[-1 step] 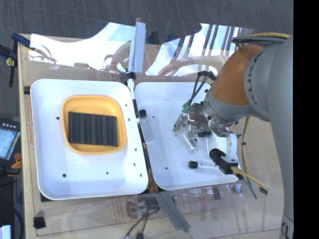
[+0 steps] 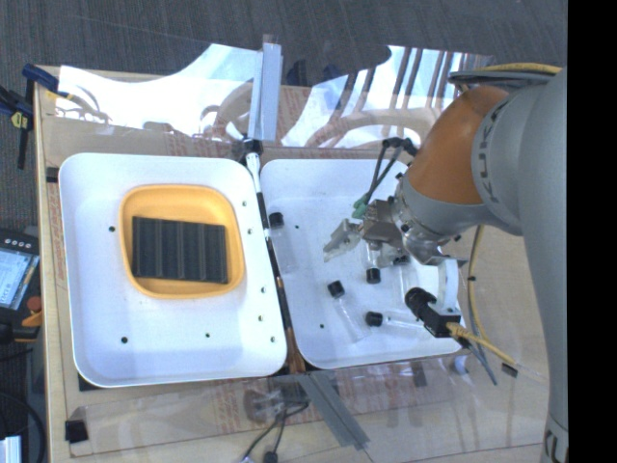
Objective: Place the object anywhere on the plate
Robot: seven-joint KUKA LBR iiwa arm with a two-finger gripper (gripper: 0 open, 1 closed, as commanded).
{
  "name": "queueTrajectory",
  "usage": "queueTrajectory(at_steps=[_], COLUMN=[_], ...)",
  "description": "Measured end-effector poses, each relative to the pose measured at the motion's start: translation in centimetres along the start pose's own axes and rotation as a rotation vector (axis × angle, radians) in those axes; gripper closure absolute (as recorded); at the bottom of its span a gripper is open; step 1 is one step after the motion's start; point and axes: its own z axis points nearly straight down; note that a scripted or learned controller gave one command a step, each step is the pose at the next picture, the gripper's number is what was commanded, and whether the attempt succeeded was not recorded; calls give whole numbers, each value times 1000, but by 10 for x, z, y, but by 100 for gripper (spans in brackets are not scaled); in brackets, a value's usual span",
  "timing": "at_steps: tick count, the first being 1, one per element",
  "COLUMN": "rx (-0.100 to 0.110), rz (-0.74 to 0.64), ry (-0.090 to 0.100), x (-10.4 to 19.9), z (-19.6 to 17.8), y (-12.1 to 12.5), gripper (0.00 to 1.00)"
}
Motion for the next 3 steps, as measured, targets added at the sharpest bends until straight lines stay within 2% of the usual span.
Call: queueTrajectory(at_steps=[1, 2, 3], rx=[0, -2, -6], rz=[0, -163, -402], ry=[0, -2, -2], x=[0, -5, -19], z=[0, -20, -40], y=[0, 65, 123], gripper=[0, 0, 0])
